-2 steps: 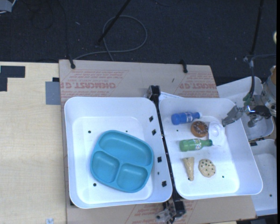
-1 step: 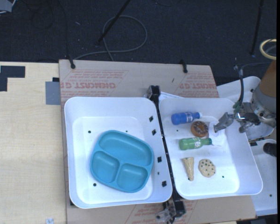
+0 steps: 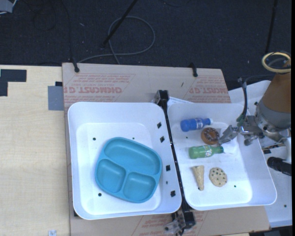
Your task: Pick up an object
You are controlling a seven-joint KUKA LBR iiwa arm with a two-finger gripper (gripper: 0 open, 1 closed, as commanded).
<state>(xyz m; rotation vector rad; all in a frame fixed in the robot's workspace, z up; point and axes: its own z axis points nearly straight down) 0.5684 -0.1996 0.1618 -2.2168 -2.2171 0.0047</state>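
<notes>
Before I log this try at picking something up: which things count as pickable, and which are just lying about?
Pickable, in the right bin:
blue bottle
green bottle
brown round piece
cone
cookie

Lying about:
blue tray, in the left bin
cardboard
cables

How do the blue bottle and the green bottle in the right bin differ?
The blue bottle is blue and lies nearer the bin's far wall; the green bottle is green and lies nearer the middle, beyond the cookie. Both lie on their sides, caps pointing right.

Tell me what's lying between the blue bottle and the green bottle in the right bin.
A round brown donut-like piece lies between the blue bottle and the green bottle, in the camera view.
</notes>
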